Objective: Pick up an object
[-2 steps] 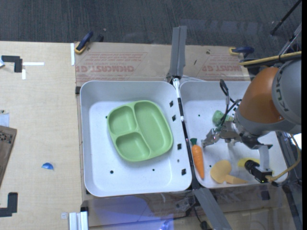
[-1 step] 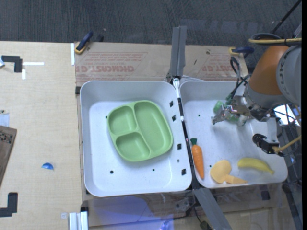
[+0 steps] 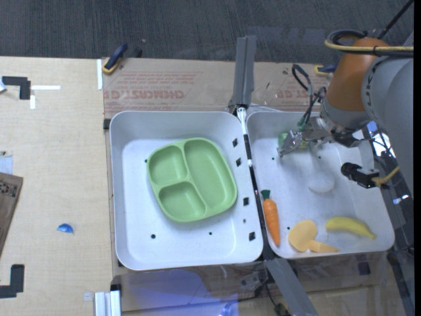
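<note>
My gripper [image 3: 290,143] hangs low over the far left part of the right bin [image 3: 375,196], at the end of the grey arm with the orange band [image 3: 352,71]. A small green thing [image 3: 283,137] shows right beside the gripper tip; I cannot tell whether it is held. An orange carrot [image 3: 271,220] with a green top lies along the right bin's left wall. A yellow banana [image 3: 350,226] rests near the front right corner. A pale orange slice-shaped piece [image 3: 307,237] lies at the front between carrot and banana.
A green three-compartment plate [image 3: 192,178] lies in the left bin [image 3: 131,236]. A faint pale roundish shape [image 3: 321,182] sits mid right bin. The arm and its cables cover that bin's far right corner. A divider rail [image 3: 247,157] separates the bins.
</note>
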Tool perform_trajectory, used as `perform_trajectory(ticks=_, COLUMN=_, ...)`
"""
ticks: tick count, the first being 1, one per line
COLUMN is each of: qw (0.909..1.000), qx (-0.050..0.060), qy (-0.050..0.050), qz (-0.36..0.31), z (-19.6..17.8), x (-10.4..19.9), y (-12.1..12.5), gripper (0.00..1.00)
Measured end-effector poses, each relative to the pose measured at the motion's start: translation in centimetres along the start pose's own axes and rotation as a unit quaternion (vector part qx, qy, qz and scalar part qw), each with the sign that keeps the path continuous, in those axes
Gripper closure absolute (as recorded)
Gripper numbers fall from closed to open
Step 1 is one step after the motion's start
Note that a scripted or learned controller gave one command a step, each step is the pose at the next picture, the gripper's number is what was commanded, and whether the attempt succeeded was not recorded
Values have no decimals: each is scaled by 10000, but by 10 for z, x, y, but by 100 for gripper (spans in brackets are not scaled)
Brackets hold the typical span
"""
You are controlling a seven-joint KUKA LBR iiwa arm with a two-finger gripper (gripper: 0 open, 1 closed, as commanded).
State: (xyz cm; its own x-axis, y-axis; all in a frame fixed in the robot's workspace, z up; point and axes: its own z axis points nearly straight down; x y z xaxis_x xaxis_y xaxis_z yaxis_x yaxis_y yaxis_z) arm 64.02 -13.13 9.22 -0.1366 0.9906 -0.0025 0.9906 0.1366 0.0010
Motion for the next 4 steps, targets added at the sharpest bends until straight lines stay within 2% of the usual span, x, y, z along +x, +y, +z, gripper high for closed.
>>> perform_trajectory(ticks=1, qw=10000, qx=12, qy=11, qz=-7, z=1, x=22, y=-56, gripper=0)
perform_trajectory(ticks=2, qw=9987, qx=135, qy=40, qz=499, z=5, x=-36, y=8, gripper=0)
perform_trajectory(ticks=3, qw=9971, qx=38, qy=9, qz=758, z=-40, x=-8, y=17, gripper=0)
perform_trajectory(ticks=4, qw=9997, qx=-2, qy=0, qz=-260, z=-32, x=-44, y=13, gripper=0)
